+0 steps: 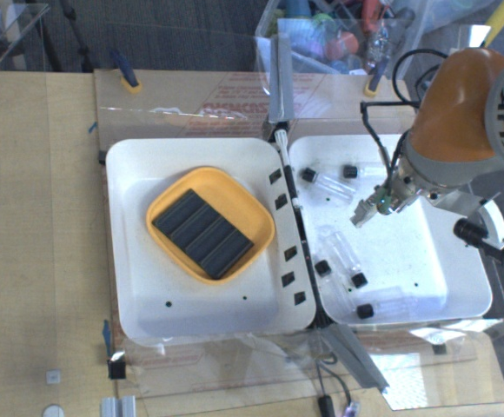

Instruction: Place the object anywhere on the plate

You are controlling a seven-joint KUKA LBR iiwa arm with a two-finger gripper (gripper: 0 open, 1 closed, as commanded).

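We see a smooth, matt yellow plastic plate [210,222] with a ribbed dark insert, two glossy white plastic bins [139,302], clear glassy-looking tubes with black caps [343,254], a pale wood-grain bench [30,233], and the arm's shiny orange band [460,102].

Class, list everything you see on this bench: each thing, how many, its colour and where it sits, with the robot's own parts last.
Bins: two, white, side by side on the bench.
Plate: one, yellow, in the left bin.
Slab: one, dark ribbed, on the plate.
Tubes: several, clear with black caps, scattered in the right bin.
Box: one, clear, holding colourful items, behind the bins.
Arm: one, grey and orange, over the right bin.
Gripper: one, above the right bin.
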